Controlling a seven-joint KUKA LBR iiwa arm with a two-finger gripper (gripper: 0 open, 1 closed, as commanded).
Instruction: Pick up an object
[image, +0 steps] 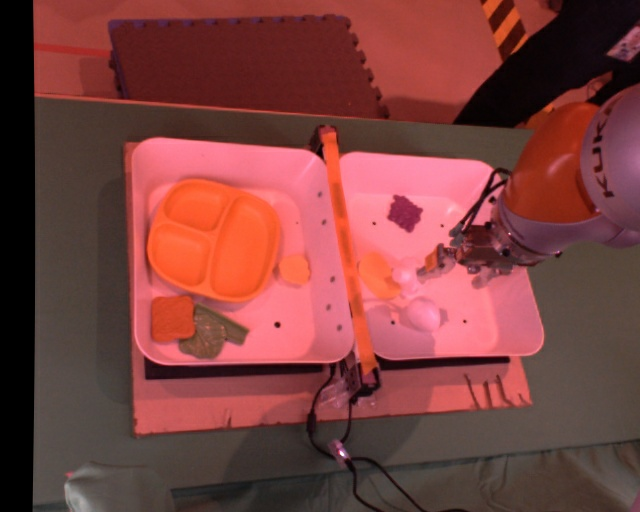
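My gripper (428, 266) reaches in from the right over the right bin (500, 335), low above its middle. Just to its left lie a yellow round piece (376, 274) and a small white piece (404, 273) that touches or nearly touches the gripper's tip. A larger white lump (421, 315) sits a little nearer the front. A purple bunch of grapes (405, 212) rests toward the back of this bin. I cannot make out anything held.
The left bin (300, 345) holds an orange divided plate (213, 240), a small yellow-orange piece (294, 268), an orange-brown square (172, 317) and a green leafy piece (208, 335). An orange divider bar (345, 250) runs between the bins. Cables (345, 450) trail at the front.
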